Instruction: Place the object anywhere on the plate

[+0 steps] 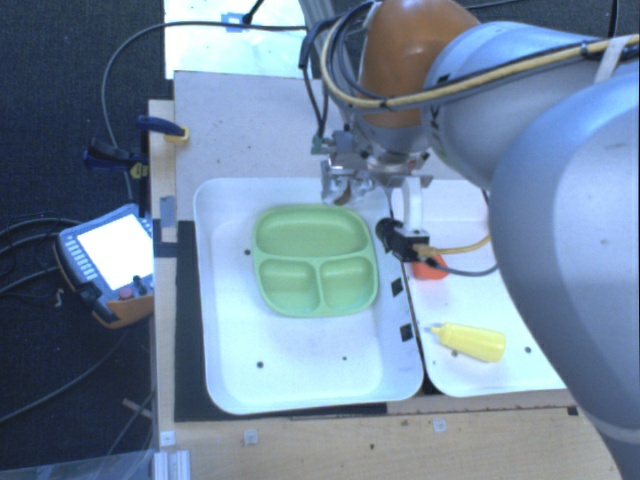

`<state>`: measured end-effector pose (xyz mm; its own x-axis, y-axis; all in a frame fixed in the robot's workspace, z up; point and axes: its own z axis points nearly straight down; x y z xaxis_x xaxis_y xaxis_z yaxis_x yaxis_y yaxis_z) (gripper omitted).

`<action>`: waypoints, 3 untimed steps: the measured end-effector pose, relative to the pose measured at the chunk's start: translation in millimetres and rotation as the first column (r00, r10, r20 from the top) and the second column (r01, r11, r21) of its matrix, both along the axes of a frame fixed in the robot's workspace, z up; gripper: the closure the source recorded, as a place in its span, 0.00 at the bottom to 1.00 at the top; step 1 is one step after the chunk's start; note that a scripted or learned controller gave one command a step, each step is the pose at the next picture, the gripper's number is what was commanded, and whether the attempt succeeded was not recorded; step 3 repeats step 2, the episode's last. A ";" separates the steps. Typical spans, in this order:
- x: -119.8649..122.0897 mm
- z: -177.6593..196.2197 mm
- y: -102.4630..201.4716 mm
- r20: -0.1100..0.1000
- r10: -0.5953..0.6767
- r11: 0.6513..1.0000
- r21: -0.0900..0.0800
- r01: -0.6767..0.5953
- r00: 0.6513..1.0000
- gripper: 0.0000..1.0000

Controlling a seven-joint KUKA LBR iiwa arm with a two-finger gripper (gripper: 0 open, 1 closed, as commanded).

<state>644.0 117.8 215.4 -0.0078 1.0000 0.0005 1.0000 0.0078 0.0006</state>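
Closest to the camera, a yellow squeeze-bottle-looking object [472,341] lies on its side in the right bin [530,368], with a small orange-red object [430,268] just behind it by the divider. The green divided plate [313,260] in the left bin [300,368] has nothing on it yet. Further back the gripper [345,183] hangs over the plate's far rim; can't tell its state (wrist hides it), so a drop could be an empty one, or clip the rim.
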 end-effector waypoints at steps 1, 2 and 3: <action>-6.4 -0.5 -7.0 0.000 -0.007 1.000 -0.001 0.007 1.000 1.00; -6.1 -0.2 -6.8 0.001 -0.006 1.000 -0.001 0.006 1.000 0.00; -6.1 -0.2 -6.8 0.001 -0.006 1.000 -0.001 0.006 1.000 0.00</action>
